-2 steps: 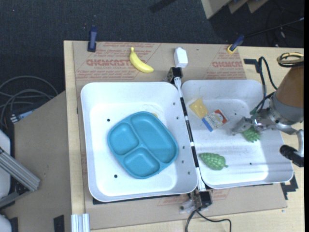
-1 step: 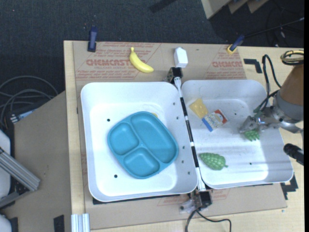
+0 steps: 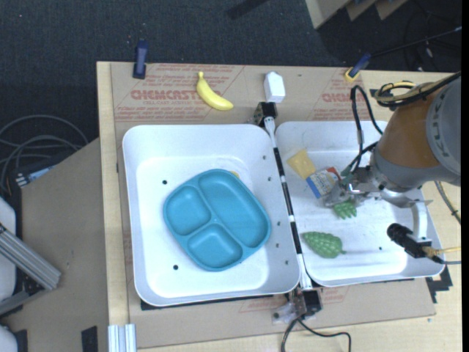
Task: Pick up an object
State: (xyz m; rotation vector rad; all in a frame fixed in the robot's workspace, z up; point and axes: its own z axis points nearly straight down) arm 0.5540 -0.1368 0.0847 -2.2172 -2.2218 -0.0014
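Green bumpy toy (image 3: 323, 243) lies near us in the right bin (image 3: 366, 273).
Our tool (image 3: 341, 194) sits above it; we cannot tell its state.

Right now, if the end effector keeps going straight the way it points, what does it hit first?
Probably the small green toy directly under the end effector in the right bin; it points down and leftward, though depth is hard to judge from above.

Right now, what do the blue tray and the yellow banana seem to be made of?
Blue tray: probably moulded plastic, with a smooth, even colour, a soft sheen and rounded compartment walls.
Yellow banana: likely a plastic or foam toy, uniformly bright and without blemishes; the picture cannot exclude real fruit.
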